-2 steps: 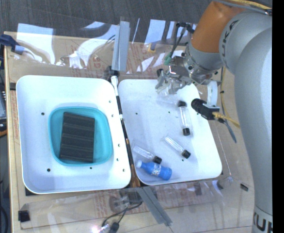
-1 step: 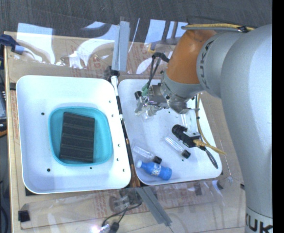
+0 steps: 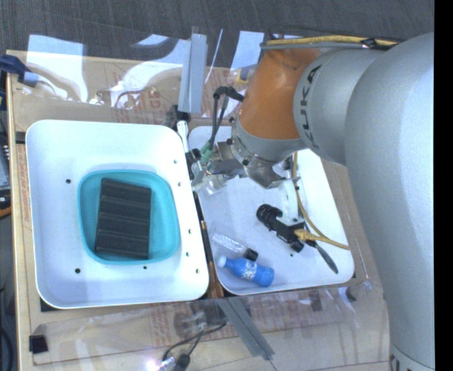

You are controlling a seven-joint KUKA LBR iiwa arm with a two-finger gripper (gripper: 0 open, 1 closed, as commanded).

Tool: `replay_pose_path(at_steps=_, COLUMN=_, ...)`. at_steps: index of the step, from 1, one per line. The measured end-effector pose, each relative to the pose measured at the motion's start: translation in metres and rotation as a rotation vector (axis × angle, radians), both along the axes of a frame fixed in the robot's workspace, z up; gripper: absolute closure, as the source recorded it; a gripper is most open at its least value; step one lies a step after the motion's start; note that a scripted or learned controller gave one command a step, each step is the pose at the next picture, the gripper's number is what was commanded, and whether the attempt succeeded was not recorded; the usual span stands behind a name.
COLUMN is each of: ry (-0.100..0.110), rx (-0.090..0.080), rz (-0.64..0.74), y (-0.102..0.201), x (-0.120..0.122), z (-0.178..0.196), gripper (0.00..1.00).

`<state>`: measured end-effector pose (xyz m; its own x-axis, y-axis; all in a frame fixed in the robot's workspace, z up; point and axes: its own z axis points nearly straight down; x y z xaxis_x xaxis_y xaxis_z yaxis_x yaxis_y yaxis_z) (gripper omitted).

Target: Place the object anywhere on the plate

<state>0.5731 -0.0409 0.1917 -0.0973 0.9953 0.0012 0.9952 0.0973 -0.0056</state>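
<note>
A blue square plate (image 3: 167, 207) sits in the middle of the left bin (image 3: 49, 153). A black ridged block (image 3: 124, 219) lies flat on it. My gripper (image 3: 211, 167) hangs under the orange-banded wrist at the upper left of the right bin (image 3: 327, 207), close to the wall between the two bins. The wrist hides most of it. It is well to the right of the plate and apart from the block.
In the right bin's front part lie a small blue bottle (image 3: 250, 271) and a clear tube with a black cap (image 3: 234, 246). The arm's grey body covers the right side of the bench. Clear plastic and cables lie behind the bins.
</note>
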Motion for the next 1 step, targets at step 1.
replay_pose_path(at_steps=1, ry=0.0, rx=0.0, rz=0.0, y=-0.0005, x=0.0, z=0.0001, gripper=0.0)
